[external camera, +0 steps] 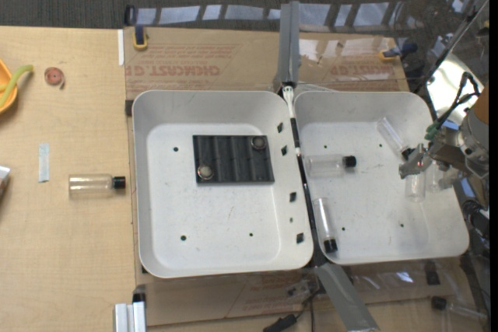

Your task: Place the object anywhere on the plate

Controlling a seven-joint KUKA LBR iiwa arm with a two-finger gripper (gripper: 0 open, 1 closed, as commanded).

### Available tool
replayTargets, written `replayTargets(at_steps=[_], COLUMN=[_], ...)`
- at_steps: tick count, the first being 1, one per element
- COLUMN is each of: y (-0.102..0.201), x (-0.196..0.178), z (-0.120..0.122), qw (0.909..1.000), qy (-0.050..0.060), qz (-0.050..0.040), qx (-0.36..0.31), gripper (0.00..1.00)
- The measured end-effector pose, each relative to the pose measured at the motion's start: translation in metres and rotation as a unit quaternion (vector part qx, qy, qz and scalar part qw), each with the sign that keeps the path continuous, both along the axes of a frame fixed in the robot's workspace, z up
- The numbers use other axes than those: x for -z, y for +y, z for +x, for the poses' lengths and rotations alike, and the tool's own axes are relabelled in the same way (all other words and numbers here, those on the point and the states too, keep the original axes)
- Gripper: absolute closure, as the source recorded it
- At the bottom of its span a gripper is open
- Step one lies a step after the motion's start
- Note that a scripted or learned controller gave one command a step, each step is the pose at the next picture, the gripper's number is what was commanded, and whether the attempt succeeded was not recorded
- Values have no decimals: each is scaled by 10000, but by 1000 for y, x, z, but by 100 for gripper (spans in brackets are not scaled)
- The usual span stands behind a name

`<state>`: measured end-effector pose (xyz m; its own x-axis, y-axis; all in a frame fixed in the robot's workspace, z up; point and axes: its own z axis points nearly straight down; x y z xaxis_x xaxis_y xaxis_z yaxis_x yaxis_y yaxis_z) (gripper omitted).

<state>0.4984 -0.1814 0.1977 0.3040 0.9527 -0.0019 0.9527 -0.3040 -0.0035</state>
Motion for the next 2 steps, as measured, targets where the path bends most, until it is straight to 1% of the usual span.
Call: replayTargets(at_steps=[1, 2], y=[-26, 49], x=[-152, -181], z=[82, -9], qw=[9992, 10000], qy=[-1, 2], qz=[-6, -4], qx=[399, -34], gripper=[100, 100])
